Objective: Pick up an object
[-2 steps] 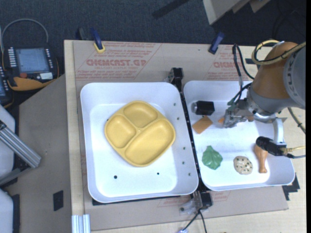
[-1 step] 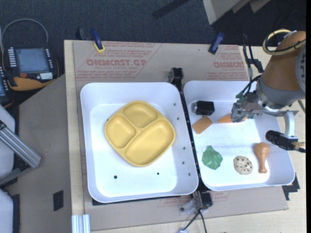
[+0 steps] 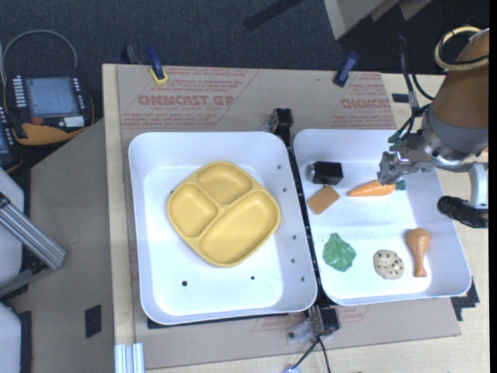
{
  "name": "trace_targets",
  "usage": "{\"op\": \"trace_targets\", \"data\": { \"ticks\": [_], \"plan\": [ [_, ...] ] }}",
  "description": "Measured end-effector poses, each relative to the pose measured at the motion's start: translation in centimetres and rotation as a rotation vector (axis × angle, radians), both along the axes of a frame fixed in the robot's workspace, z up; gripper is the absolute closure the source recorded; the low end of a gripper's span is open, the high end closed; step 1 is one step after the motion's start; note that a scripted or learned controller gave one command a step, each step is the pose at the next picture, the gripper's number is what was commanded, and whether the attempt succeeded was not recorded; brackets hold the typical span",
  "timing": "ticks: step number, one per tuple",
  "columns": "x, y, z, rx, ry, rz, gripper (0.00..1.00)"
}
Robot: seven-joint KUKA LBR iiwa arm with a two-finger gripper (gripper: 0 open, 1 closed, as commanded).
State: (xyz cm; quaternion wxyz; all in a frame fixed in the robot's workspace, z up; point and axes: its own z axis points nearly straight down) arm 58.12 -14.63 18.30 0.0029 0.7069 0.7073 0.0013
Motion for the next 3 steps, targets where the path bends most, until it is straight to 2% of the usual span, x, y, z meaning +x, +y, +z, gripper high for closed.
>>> {"op": "trace_targets", "data": {
  "ticks": [1, 2, 3],
  "plan": [
    [0.7, 0.8, 5.8, 0.0, -0.002, 0.001, 1.0],
    [0.8, 6.7, 6.2, 0.003, 0.005, 0.003, 1.0],
    [1.8, 11.1, 5.4, 0.003, 0.006, 0.003, 1.0]
  ]
}}
